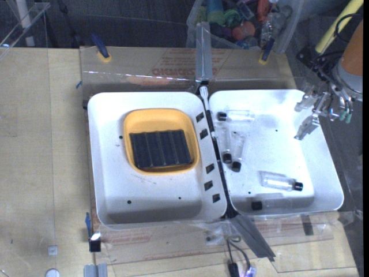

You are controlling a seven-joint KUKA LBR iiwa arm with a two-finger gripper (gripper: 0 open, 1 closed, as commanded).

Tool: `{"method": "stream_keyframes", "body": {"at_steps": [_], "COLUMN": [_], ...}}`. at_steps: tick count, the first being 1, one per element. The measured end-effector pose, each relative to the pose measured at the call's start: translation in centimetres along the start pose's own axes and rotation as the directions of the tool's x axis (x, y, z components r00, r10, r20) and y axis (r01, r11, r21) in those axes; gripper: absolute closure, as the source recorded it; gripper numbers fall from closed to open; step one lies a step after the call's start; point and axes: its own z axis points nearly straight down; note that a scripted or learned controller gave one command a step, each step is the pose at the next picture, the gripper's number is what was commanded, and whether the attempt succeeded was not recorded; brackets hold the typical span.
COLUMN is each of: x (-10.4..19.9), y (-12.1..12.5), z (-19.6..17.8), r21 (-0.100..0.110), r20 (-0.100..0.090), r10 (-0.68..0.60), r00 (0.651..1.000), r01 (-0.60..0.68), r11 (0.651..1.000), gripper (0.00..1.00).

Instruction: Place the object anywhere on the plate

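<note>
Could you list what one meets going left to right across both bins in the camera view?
Left bin → yellow plate with dark insert → divider → right bin with clear vials → gripper.

Pale wooden bench carrying two shallow white bins side by side, left bin and right bin touching along a middle divider, clear tub of colourful toys sitting behind them.
</note>
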Motion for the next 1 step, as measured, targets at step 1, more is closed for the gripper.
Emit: {"method": "stream_keyframes", "body": {"at_steps": [1], "x": [-0.66], "y": [0.15], "z": [-6.02], "r21": [0.0], "r20": [0.002], "r10": [-0.208], "r00": [0.978], "r01": [0.208], "r11": [0.978], "gripper": [0.0]}}
